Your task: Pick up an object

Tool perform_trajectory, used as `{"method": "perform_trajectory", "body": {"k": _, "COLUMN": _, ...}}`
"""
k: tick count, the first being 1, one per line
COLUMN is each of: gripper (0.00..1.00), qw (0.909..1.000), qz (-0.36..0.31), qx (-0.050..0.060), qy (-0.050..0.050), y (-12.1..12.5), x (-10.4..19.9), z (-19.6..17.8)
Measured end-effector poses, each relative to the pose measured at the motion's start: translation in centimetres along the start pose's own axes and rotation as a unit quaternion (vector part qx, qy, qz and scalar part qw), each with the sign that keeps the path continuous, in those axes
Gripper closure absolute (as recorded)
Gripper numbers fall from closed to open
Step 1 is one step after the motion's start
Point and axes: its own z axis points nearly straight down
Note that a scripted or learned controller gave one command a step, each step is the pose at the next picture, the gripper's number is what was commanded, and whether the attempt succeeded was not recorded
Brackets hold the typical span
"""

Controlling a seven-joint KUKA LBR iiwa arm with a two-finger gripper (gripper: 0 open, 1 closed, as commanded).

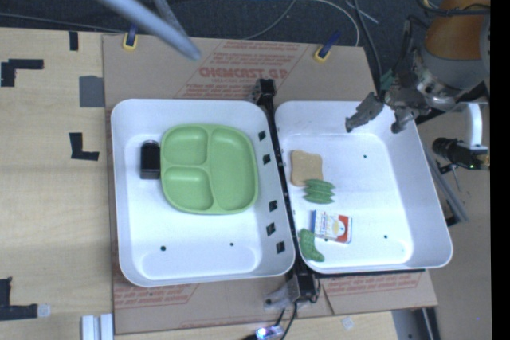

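Clutter in the right white bin point(414, 195) sits toward its left side: a tan slice of toast point(306, 166), a green leafy pod point(319, 190) just nearer, a small white carton with red and blue print point(331, 228), and a green pickle-like piece point(310, 245) at the near-left corner. The two-finger gripper point(381, 114) hangs over the far right part of this bin, fingers spread, nothing between them. The left white bin point(127, 195) holds a green divided plastic plate point(209, 169) and a black block point(149, 159) beside it.

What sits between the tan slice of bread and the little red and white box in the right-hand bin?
A green pea pod lies between the bread slice and the red and white box, as the camera view shows.
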Motion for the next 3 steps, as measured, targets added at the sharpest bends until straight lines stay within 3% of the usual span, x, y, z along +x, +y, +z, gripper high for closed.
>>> {"method": "perform_trajectory", "body": {"k": 1, "gripper": 0.0, "qw": 1.0, "qz": -0.001, "qx": -0.006, "qy": -0.001, "y": 0.2, "x": 0.0, "z": -0.7}}
{"method": "perform_trajectory", "body": {"k": 3, "gripper": 0.0, "qw": 1.0, "qz": -0.002, "qx": -0.003, "qy": -0.001, "y": 0.8, "x": 0.6, "z": 12.1}}
